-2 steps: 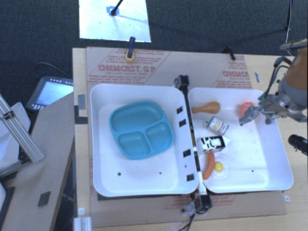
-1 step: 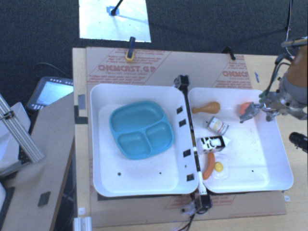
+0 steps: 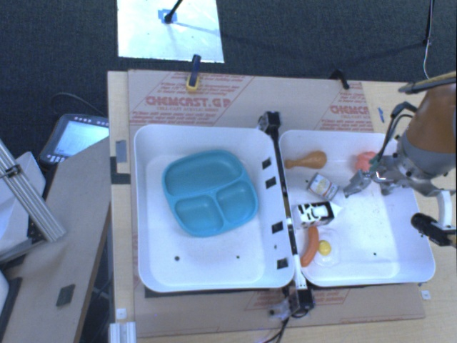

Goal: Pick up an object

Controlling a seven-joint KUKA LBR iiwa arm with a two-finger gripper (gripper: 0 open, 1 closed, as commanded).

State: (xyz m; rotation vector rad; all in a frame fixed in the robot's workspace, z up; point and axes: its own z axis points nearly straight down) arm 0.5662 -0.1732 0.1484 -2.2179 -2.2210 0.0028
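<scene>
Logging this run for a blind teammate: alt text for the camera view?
A grey and orange arm reaches from the right over the right bin, its gripper above toy food: a drumstick, a small can, a black-and-white carton, a sausage and a fried egg. The left bin holds a blue divided plate.

Arm (image 3: pixel 432 131) reaching in from right, hand (image 3: pixel 359 184) low

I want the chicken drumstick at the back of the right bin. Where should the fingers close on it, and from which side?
Probably on the thin bone end of the drumstick, which points toward the divider. It lies flat and alone, its long axis running across the right bin, so come straight down with the fingers spanning the narrow shaft. The fat end looks wider and rounder, likelier to slip. The gripper sits nearby.
</scene>
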